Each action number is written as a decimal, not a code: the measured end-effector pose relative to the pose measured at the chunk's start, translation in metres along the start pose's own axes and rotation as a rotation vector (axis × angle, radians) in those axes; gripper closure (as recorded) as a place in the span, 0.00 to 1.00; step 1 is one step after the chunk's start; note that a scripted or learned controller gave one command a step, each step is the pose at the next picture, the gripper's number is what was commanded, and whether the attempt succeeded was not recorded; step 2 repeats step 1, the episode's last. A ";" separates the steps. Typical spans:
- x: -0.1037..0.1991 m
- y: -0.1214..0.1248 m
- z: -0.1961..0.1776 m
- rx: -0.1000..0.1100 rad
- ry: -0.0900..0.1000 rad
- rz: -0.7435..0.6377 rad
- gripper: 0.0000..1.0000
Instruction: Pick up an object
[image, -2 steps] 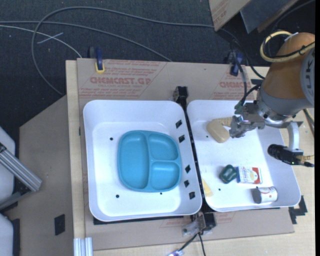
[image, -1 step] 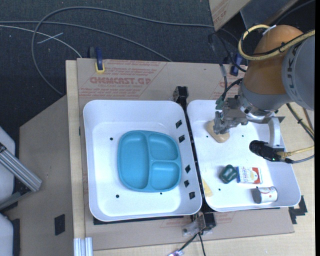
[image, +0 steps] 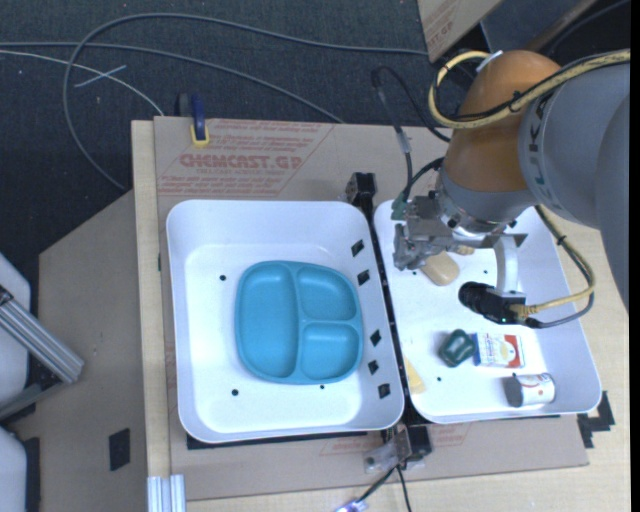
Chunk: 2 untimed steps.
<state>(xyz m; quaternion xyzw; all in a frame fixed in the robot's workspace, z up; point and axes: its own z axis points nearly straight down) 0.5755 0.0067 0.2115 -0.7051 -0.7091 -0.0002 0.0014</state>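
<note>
Fingers of the gripper (image: 418, 250) hang low in the right white bin (image: 570, 330); whether they are parted or closed I cannot tell. Just beside them, toward the arm, lies a small rounded beige object (image: 441, 269), seemingly the nearest pick.

A robotics lab, by its looks: a counter (image: 250, 150) topped with printed cardboard carries two white bins (image: 190, 300) side by side; a grey and orange arm (image: 530, 110) reaches in; loose cables (image: 120, 60) trail over dark carpet (image: 60, 130); a clamp (image: 198, 117) grips the board's edge; an aluminium rail (image: 40, 335) stands at the left.
</note>
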 end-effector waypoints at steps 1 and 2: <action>0.049 -0.004 -0.003 -0.001 0.001 0.000 1.00; 0.049 -0.004 -0.003 -0.001 0.001 0.000 1.00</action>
